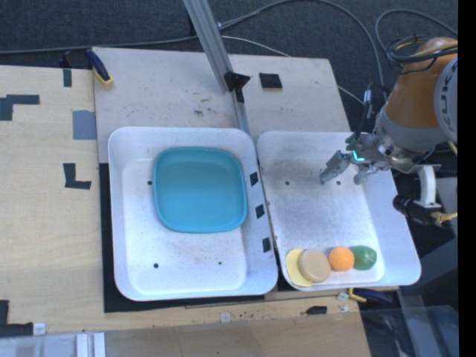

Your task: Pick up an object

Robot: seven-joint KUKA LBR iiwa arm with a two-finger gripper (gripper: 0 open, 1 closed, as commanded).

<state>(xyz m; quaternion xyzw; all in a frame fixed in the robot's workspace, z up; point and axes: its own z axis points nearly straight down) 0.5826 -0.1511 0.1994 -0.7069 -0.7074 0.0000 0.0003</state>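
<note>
Nearby, blue plate (199, 189) fills left bin (119, 199).

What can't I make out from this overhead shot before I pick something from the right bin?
- Tool: too small and blurred in the camera view to tell how its fingers stand.
- Yellow object: mostly covered by the tan round object; its shape is unclear.
- Green object: its left side is hidden behind the orange ball.
- Arm: its base is cut off by the right edge.
</note>
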